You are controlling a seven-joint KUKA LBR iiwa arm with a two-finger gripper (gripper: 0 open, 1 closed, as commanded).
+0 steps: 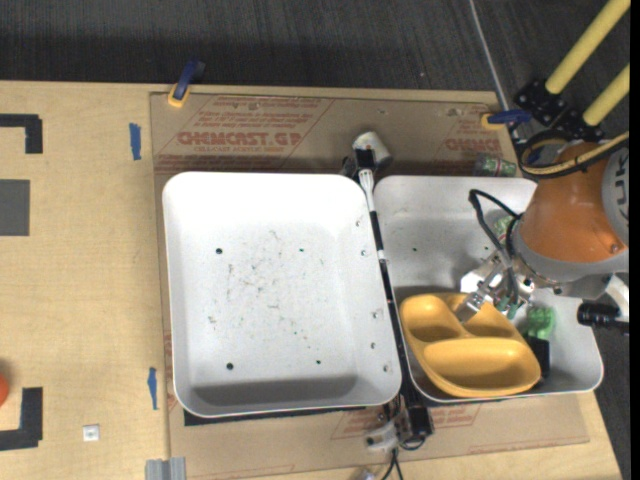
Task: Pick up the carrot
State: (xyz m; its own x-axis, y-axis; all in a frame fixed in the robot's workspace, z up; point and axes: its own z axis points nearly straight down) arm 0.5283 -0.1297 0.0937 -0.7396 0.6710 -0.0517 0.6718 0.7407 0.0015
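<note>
Nearest the camera, at the front of the right-hand bin (440, 208), lie two yellow dish-like pieces: a larger yellow bowl (480, 365) against the front wall and a smaller yellow dish (435, 318) overlapping its far rim, probably pushed there because the walls stop anything that slides. Just right of them a small green object (540, 320) sits close to the gripper (495, 293). The gripper hangs low over the yellow pieces' far edge, apparently lowered to make a pick among this clutter. Whether it is released or clenched cannot be told from this slant, and nothing can be seen grasped in it. I cannot tell where the carrot lies; my judgement is that it sits under the wrist or behind the yellow pieces, since the arm (565, 223), its orange band uppermost, covers that corner of the bin. Beside it the left-hand bin (270, 288) shows a scuffed white floor. A black cable (375, 238) runs along the seam between the two bins. Farther back, a blue-and-yellow clamp (184, 81) pins the cardboard sheet (250, 128) so that the bins rest on a fixed base, and two yellow poles (600, 38) slant away at the far right.
</note>
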